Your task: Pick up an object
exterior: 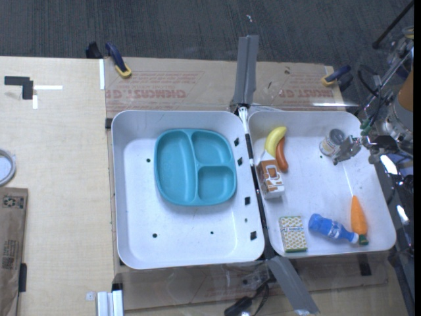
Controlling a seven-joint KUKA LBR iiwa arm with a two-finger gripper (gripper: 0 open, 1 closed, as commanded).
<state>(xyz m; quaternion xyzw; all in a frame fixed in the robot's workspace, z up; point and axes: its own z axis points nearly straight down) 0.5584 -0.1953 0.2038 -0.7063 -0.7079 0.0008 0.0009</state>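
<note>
Tool (343, 151) sits low at the far right of the right bin (309, 247); I cannot tell if it is open or closed. A small grey can (332, 139) lies right beside it. Go down straight over the can, then squeeze slowly.

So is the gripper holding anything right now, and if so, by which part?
Cannot be told. The gripper sits low at the right bin, against a small grey round object; a hold isn't visible.
</note>
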